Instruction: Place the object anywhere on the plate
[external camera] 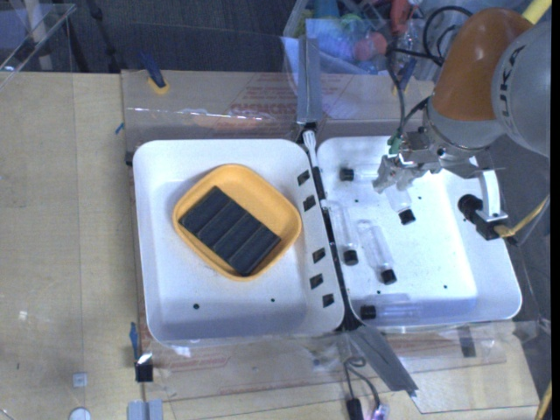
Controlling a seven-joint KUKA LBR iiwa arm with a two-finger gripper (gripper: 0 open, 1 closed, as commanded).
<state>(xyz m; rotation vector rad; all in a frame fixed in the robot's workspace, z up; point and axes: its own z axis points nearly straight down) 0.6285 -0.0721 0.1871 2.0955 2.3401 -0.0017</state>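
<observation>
At the near edge of the bench, just below the seam between the bins, cables and a grey bracket stick out toward the camera. Above them sit two shallow white bins side by side. The left bin holds a yellow plate with rounded corners, turned at a slant and lying a little left of the bin's middle. A dark ribbed slab lies flat on the plate, inside its rim and covering most of its floor. A row of small black clips runs along the divider between the bins.

The right bin has a few clear plastic pieces lying near its left side and some small dark marks scattered on its floor.

Farther back, over the far part of the right bin, the end effector hangs with its tip pointing down and leftward, above the bin floor. Whether its fingers stand wide or narrow cannot be told from here; nothing can be made out between them. The arm enters from the right, its orange band bulking above the wrist, with black cables looping beside it.

Beyond the bins stands a clear container of coloured items.
</observation>
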